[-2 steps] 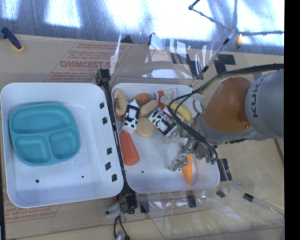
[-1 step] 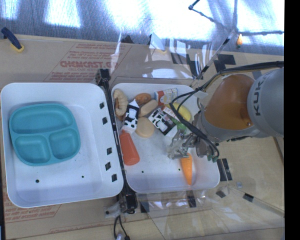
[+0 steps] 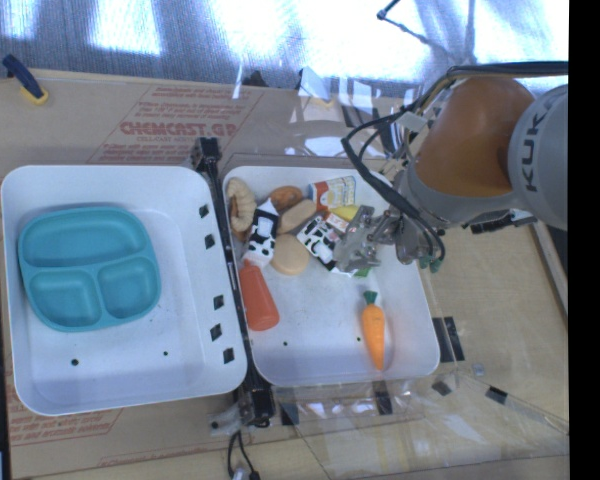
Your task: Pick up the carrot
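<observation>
Carrot [image 3: 375,333] lies in right bin [image 3: 310,363], near right corner. Gripper [image 3: 358,250] hangs just beyond it; jaw state indeterminable.

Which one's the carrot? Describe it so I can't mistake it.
Look in the right bin, near its front right corner. The carrot lies alone there, below the claw. It is orange, tapered, with a green top, unlike the blunt red-orange bottle by the left wall.

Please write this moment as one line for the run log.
target: orange plastic carrot with green top, lying in right white bin near front right corner | claw: above bin, behind carrot, apart from it | carrot not yet picked
</observation>
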Controlling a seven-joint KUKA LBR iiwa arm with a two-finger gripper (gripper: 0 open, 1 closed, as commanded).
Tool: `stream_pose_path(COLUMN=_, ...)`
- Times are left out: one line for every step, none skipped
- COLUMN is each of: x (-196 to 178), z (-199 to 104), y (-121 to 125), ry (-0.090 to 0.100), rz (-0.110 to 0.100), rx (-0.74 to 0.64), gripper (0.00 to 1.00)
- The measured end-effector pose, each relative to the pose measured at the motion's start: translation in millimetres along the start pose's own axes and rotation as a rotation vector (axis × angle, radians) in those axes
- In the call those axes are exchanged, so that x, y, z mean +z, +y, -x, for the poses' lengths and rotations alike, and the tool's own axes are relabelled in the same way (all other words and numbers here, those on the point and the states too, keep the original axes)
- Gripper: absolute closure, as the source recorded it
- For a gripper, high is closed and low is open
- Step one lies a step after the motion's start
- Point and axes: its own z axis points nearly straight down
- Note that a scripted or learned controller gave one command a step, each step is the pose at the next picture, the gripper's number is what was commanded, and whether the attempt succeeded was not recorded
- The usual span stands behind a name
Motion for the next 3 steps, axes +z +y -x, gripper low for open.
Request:
stream_pose_path(x=4.4, z=-2.8, y=-1.4, ry=0.01, rz=0.0, rx=0.002, gripper=0.0)
stream_pose_path(x=109.6, z=-53.1, y=-45.6, ry=0.01, rz=0.001, rx=-0.132, gripper=0.0)
stream_pose_path(x=98.9, z=-50.7, y=-43.9, ry=0.007, rz=0.0, rx=-0.143, gripper=1.0)
